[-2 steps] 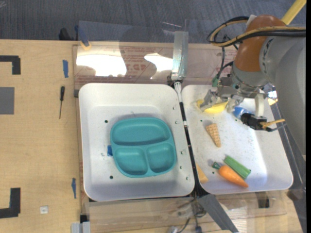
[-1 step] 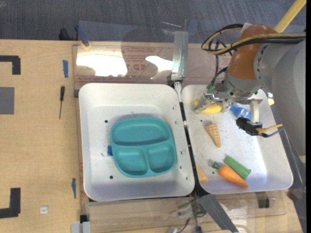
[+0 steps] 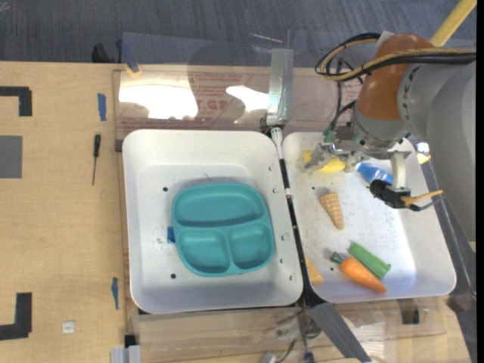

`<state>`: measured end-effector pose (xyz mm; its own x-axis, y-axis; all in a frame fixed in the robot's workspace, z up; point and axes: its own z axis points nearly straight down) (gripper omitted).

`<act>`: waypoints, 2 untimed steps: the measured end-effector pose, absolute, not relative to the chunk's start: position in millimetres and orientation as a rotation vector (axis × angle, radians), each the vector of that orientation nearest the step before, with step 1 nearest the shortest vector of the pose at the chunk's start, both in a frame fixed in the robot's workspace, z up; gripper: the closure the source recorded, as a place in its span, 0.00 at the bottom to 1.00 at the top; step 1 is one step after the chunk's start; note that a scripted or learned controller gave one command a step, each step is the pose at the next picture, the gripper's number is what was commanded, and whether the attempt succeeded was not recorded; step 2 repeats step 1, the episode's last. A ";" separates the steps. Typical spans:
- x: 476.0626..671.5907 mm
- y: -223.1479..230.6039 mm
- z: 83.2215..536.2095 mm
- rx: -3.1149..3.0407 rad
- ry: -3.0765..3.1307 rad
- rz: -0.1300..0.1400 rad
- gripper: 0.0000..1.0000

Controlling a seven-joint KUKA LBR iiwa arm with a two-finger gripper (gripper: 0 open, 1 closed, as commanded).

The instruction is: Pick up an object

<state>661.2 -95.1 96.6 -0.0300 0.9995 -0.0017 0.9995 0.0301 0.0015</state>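
Note:
My gripper (image 3: 330, 151) is low over the back left corner of the right bin (image 3: 423, 274), reaching in from the right. A yellow banana-like toy (image 3: 330, 167) lies right under it, partly covered by it. A blue object (image 3: 373, 174) sits just to the right, half hidden by the wrist. A tan ice cream cone (image 3: 333, 208) lies in the middle of the bin. Near the front lie a green block (image 3: 370, 259) and an orange carrot (image 3: 361, 273), touching each other. I cannot see anything held by the gripper.
The left bin (image 3: 144, 157) holds a teal divided plate (image 3: 221, 228). A small tan piece (image 3: 313, 273) rests against the right bin's left wall. A metal post (image 3: 280, 89) stands behind the divide between the bins. A black pen (image 3: 95, 156) lies on the bench at left.

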 end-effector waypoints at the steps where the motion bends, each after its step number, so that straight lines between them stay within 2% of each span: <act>1: 669.8 -44.5 237.2 2.200 2.229 0.016 1.00; 2: 669.8 -44.5 237.2 2.200 2.229 0.016 1.00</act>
